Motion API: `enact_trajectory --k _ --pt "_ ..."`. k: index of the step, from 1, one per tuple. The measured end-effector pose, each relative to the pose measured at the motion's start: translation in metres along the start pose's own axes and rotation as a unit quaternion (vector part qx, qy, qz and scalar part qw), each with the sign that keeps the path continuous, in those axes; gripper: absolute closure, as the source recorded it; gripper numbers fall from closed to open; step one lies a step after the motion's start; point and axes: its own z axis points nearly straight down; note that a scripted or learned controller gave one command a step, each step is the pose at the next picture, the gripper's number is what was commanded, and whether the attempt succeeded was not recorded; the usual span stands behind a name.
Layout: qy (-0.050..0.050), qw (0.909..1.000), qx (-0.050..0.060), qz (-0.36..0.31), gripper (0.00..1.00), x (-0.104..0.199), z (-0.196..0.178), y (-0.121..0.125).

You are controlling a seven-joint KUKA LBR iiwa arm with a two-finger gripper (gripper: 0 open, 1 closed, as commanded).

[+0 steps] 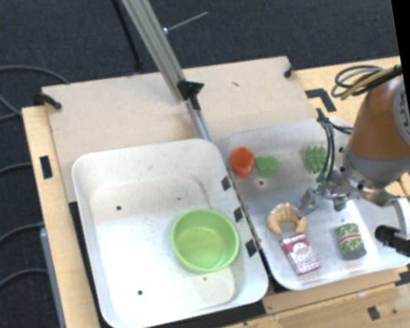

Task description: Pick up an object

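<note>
The right bin [287,142] holds a tan croissant [285,217], a red-and-white can [301,253], a green-labelled can [349,241], an orange cup-like piece [242,161], a small light green piece [267,165] and a knobbly green piece [315,156]. My gripper [324,197] hangs low over the middle of this bin, just right of the croissant and above the green-labelled can. Nothing shows between its fingers. The orange-banded wrist [375,131] rises behind it at the right.
A light green bowl [204,239] sits in the left bin [120,212], near its right wall. A slanted metal pole [157,42] comes down to the gap between the bins at the back. Cables lie at the bench's right edge.
</note>
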Motion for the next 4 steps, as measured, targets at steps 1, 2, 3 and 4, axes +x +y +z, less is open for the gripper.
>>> enact_trajectory --k 1,2,3,4 --pt "0.000 1.0000 0.000 0.000 0.00 -0.001 0.022 0.000" --pt "0.000 1.0000 -0.003 0.003 1.00 -0.002 0.010 0.001" --pt "0.000 1.0000 -0.001 0.000 1.00 -0.005 -0.030 0.002" --pt "0.000 1.0000 -0.002 -0.002 1.00 -0.007 -0.081 0.003"
